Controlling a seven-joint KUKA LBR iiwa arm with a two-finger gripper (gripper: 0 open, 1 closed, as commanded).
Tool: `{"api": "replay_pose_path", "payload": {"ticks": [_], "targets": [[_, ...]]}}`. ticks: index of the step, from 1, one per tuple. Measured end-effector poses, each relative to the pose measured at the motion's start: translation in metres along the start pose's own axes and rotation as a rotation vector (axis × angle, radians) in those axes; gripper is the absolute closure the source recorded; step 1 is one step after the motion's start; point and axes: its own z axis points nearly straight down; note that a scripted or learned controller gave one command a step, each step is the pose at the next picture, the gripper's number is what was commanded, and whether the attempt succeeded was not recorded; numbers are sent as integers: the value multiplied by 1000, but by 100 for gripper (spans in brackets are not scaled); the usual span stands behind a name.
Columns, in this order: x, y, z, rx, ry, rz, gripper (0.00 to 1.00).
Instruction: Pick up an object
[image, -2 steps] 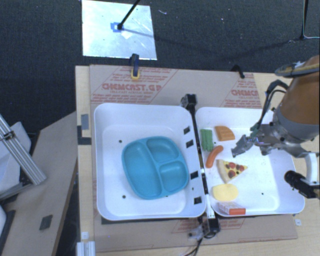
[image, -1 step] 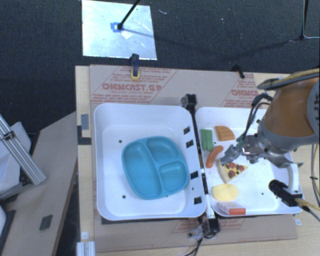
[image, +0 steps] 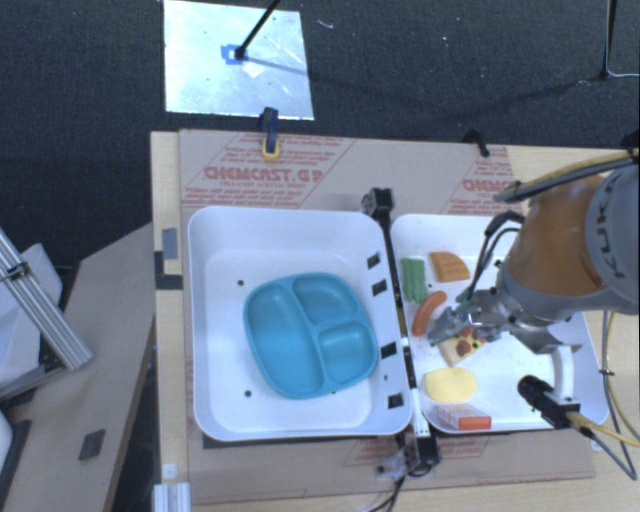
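Start at the gripper (image: 455, 328): you cannot tell from this slanted view how its jaws stand. It hangs low over the middle of the right bin (image: 590, 400), with the arm's orange band above it, so it looks set to try for one of the toys clustered there. A small dark red-and-yellow piece (image: 465, 347) lies right under the tip and is the likeliest target, though nothing is seen held. Just beside it lies a red sausage-shaped toy (image: 429, 311); near that, a green block (image: 413, 279) against the divider and an orange wedge (image: 449, 266). Below sit a yellow lemon-like piece (image: 450, 383) and an orange-and-white box (image: 461, 418). They crowd the tip, so a neighbour may get nudged. The left bin (image: 215, 300) holds a blue divided plate (image: 308, 333), well apart.
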Motion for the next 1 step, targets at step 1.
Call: {"api": "replay_pose_path", "payload": {"ticks": [1], "targets": [[0,0,52,-2,0,-1,0]]}}
